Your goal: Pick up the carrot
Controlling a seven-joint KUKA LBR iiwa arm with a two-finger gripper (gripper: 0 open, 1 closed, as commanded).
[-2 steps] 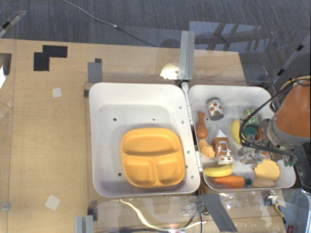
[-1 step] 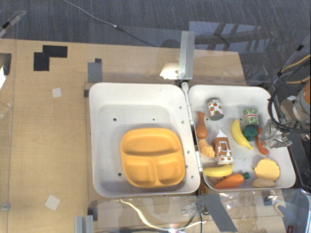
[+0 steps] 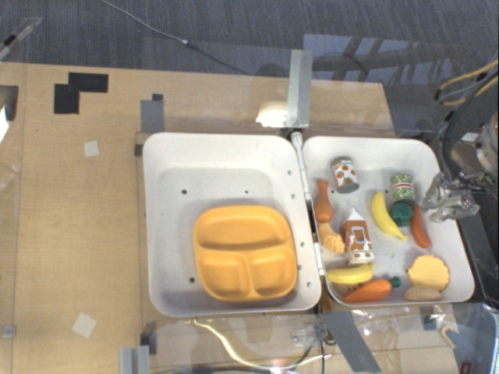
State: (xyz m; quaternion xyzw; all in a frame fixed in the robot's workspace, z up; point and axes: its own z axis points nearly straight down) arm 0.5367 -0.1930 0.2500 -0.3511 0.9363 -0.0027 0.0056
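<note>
bench (image 3: 70,232) wood-toned | floor grey carpet | carrot (image 3: 368,291) in right bin (image 3: 425,150) | gripper (image 3: 446,201) perhaps empty, aperture unclear

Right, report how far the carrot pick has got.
Nothing looks done yet: the carrot lies in the right bin near its front edge, just below a banana. In hand: the tool sits at that bin's right rim, well away from the carrot, with nothing seen between its fingers. Left: move over the carrot, grasp it and lift.
</note>
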